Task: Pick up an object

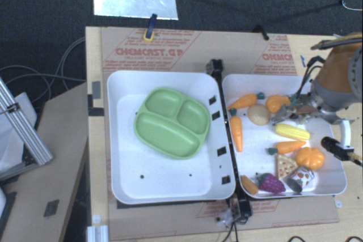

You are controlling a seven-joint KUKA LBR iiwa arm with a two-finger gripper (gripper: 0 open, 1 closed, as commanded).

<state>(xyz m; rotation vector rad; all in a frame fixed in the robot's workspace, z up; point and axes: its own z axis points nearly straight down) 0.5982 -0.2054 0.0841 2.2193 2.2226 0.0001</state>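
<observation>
1. Dark carpet surrounds my counter (pixel 187 48), a brown board printed with red lettering that carries two shallow white bins side by side.
2. At the 9 o'clock side, the left bin (pixel 125 178) holds a green divided plate (pixel 172 122), lying flat and turned a little askew.
3. At the 3 o'clock side, the right bin (pixel 334 181) holds a scatter of toy food — this is where the things to pick lie.
4. Toward 12 o'clock in that bin, an orange carrot (pixel 244 101) lies beside a pale round potato (pixel 258 114), with an orange fruit (pixel 277 103) just beside them.
5. A second carrot (pixel 236 133) lies lengthwise along the bin's 9 o'clock wall.
6. Near the bin's middle sits a yellow corn cob (pixel 292 132), with a small orange piece (pixel 290 147) just below it and a round orange pumpkin (pixel 311 158) toward 4 o'clock.
7. Toward 6 o'clock are a pizza slice (pixel 285 165), a bunch of purple grapes (pixel 271 183) and a croissant-like piece (pixel 248 183) at the corner.
8. My arm comes in from 3 o'clock, and my jaws (pixel 285 114) hang over the bin's upper part, between the orange fruit and the corn cob — I cannot tell whether they are apart or together, and nothing shows between them.
</observation>
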